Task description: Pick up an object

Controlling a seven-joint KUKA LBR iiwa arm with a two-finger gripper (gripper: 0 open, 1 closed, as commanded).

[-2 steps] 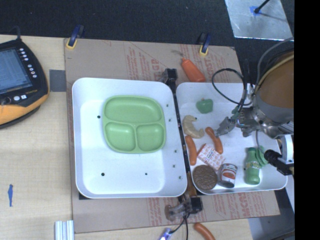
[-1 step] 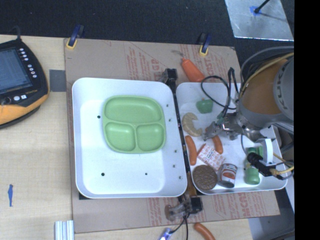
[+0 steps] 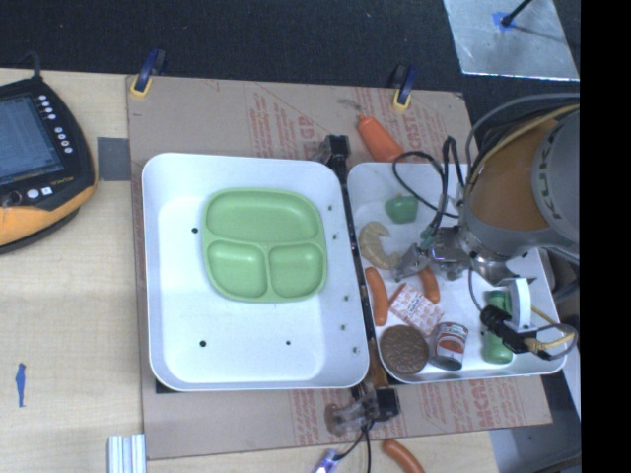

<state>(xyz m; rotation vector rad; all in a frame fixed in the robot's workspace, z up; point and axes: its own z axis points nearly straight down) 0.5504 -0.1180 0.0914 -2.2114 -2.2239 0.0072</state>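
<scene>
**Gripper low over the right bin's clutter**

Gripper (image 3: pixel 419 257) sits down among the items in the right bin (image 3: pixel 367 187), metal tips pointing left. Whether the tips are spread or closed, cannot tell (dark cabling and wrist hardware crowd the spot). Nothing visibly between them.

Just beside the tips: a pale beige curved piece (image 3: pixel 375 241) to the left, a small orange carrot-like piece (image 3: pixel 429 286) just below. A longer orange sausage shape (image 3: pixel 376 295) lies along the bin's left wall. Below it, a white packet with red print (image 3: pixel 414 308), then a brown round disc (image 3: pixel 403 351) and a small can (image 3: pixel 451 345) near the front edge. A green block (image 3: pixel 401 208) sits above the gripper, apart from it.

Arm (image 3: pixel 523 185) enters from the right, orange band showing.

Left bin (image 3: pixel 168 294) holds a green divided plate (image 3: pixel 264 243), flat, toward its back half.

Outside the bins: an orange carrot (image 3: pixel 379 138) on the cardboard behind the right bin, a teach pendant (image 3: pixel 39 161) at far left.
</scene>
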